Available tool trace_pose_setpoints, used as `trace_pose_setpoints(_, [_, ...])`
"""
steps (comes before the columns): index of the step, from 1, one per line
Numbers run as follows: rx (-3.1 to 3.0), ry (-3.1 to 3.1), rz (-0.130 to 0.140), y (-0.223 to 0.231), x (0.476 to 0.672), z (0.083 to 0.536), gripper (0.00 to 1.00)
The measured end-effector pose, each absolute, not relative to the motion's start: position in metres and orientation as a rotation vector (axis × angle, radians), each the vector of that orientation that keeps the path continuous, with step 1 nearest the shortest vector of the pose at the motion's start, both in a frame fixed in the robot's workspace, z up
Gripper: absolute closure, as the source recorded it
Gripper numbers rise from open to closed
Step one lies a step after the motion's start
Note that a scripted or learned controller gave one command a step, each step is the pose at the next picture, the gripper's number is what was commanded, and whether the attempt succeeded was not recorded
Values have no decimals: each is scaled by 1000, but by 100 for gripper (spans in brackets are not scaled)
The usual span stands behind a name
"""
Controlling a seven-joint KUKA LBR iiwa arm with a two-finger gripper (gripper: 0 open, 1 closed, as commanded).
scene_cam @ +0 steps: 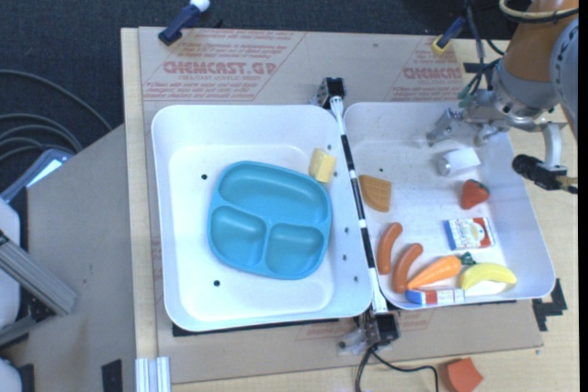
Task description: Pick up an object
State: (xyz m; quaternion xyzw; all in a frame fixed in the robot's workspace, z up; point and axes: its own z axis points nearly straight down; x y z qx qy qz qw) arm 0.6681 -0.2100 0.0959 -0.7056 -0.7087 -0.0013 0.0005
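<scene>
The gripper (457, 145) hangs over the far part of the right bin (531, 225), reaching in from the right edge of the view; whether its fingers are apart or together cannot be told at this angle. No object shows between the fingers. The nearest item is the strawberry (474, 194), lying just toward the near side of the gripper and slightly right. The cracker (375, 191) lies well left of the gripper, beside the divider between the bins. The remaining items cluster in the near half of the right bin: the carton (468, 233) below the strawberry, two sausages (397, 254) side by side left of it, the carrot (435, 271) touching the right sausage, the banana (487, 275) just right of the carrot, and a flat box (441, 296) against the near wall. The bin floor directly around the gripper is open, with the far wall close behind it. In the left bin (175, 197), the blue tray (269, 219) sits centrally, and a cheese block (322, 165) lies at its far right corner, near the divider.
</scene>
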Motion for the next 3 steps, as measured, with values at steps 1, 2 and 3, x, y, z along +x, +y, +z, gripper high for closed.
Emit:
trace_pose_setpoints(1, [-2219,-2221,1,-183,667,85,0])
trace_pose_setpoints(2, [-2202,-2214,-14,-214,669,86,0])
trace_pose_setpoints(3, [-2219,-2221,0,-184,667,85,0])
